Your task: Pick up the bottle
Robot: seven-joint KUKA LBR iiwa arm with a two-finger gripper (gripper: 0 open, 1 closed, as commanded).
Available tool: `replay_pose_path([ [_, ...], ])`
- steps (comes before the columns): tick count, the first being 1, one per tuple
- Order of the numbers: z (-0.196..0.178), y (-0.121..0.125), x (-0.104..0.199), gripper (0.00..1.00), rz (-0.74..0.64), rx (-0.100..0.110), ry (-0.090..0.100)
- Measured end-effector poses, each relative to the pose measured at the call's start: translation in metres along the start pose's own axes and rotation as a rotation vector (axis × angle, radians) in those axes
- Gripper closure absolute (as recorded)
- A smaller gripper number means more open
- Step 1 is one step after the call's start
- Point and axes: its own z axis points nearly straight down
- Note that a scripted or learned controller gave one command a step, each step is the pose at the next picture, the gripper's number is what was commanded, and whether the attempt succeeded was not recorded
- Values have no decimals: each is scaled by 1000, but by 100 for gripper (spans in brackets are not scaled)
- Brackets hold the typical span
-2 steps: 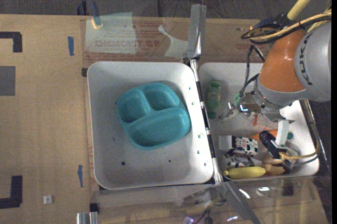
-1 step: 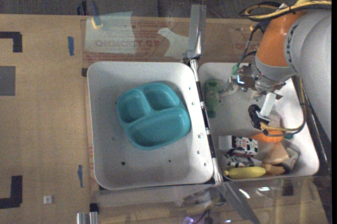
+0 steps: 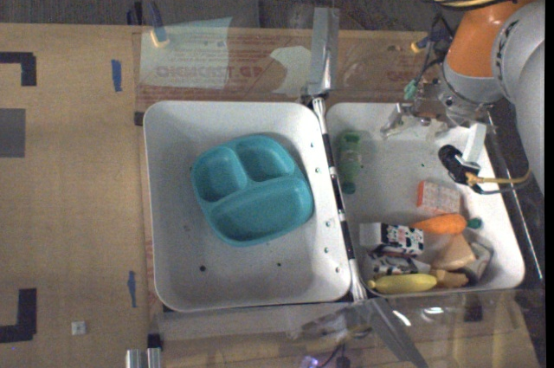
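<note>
camera view: green bottle (image 3: 349, 160) lies in the right bin (image 3: 389, 151), hard against the divider wall between the bins, well above the carrot (image 3: 443, 224) and banana (image 3: 403, 282). gripper (image 3: 422, 117) hovers at the bin's top edge, up and right of the bottle, apart from it, nothing seen in its grasp; open or closed, cannot tell. step in hand, as judged: approach. next move calls for shifting left over the bottle and descending beside the wall.
</note>
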Motion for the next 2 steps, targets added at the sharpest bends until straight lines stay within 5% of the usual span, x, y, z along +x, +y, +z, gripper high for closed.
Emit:
replay_pose_path([
  [1,26,-50,43,0,-121,-5,-3],
  [2,26,-97,47,0,-117,-6,-1],
])
